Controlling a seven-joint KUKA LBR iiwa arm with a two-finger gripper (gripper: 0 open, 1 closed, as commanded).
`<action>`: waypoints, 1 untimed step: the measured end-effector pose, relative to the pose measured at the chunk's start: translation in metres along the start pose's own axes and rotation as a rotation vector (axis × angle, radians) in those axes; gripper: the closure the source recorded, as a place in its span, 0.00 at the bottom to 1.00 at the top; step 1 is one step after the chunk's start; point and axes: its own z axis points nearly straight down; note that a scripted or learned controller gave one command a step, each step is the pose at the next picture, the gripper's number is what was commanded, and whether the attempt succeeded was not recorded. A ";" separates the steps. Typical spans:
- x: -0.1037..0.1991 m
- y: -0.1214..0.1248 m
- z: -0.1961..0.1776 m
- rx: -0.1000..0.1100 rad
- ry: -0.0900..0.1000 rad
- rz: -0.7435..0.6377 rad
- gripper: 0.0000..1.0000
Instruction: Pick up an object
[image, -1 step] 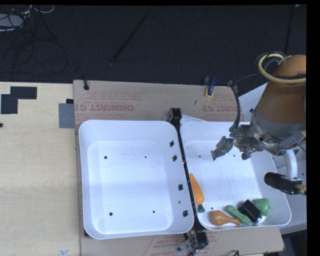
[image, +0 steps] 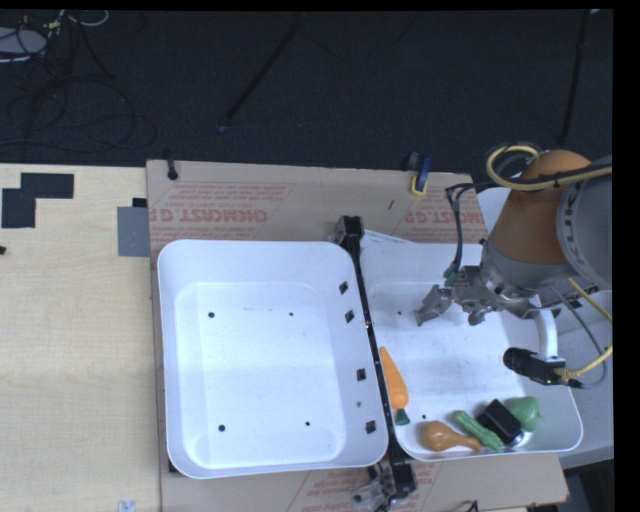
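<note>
The right bin (image: 430, 285) holds an orange carrot-shaped toy (image: 393, 378) along its left wall, a tan pear-shaped piece (image: 446, 436), a green piece (image: 476, 428) under a black block (image: 499, 421), and a green rounded toy (image: 522, 409) in the near right corner. My gripper (image: 456, 307) hangs above the far middle of this bin, its two grey fingers spread apart with nothing between them. It is well clear of the toys, which lie nearer the front edge.
The left bin (image: 262, 355) sits beside the right one, a black clip rail (image: 362, 330) between them. Both rest on a cardboard sheet (image: 260, 200) on the wooden bench. The arm's orange band (image: 530, 215) and cables rise at the right.
</note>
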 end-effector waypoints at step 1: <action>0.067 0.044 -0.067 -0.011 0.002 -0.008 0.00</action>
